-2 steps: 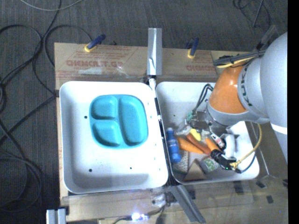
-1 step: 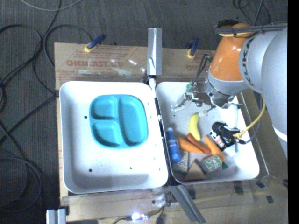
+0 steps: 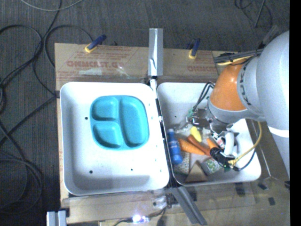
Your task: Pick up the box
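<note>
The arm reaches in from the right over the right bin, its orange band above the wrist. My gripper hangs low over a heap of small things at the bin's front. A small dark greenish box lies just in front of the gripper, beside a flat brown piece at the front wall. The wrist hides what lies directly under the gripper, and I cannot see anything held.
A blue cylinder, two orange carrot-like pieces and a yellow piece lie around the gripper. The left bin holds a blue divided plate. A yellow cable loops by the wrist.
</note>
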{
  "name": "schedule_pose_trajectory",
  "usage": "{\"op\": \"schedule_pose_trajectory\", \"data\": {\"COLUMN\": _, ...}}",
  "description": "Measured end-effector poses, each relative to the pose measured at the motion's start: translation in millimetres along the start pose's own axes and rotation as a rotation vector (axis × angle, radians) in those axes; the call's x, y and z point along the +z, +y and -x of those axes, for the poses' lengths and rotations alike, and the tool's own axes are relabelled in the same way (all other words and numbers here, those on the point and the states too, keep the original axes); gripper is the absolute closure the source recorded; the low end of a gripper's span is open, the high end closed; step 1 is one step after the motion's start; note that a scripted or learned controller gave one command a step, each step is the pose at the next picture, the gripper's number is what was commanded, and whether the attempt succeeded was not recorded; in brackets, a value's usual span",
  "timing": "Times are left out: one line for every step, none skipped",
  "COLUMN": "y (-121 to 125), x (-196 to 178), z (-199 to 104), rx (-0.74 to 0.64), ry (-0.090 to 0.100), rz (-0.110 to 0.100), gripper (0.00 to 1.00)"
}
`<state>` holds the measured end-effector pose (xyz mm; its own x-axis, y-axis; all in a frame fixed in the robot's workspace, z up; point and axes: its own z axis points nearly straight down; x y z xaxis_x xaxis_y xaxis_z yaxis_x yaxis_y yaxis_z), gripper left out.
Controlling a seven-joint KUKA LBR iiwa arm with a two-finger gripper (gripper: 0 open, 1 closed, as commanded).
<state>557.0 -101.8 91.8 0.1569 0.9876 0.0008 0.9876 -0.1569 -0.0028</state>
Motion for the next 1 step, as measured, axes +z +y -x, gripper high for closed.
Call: {"op": "schedule_pose_trajectory", "data": {"y": 52.6, "x": 3.2, "z": -8.0, "rx": 0.074, "ry": -0.002, "rz": 0.010, "gripper": 0.00}}
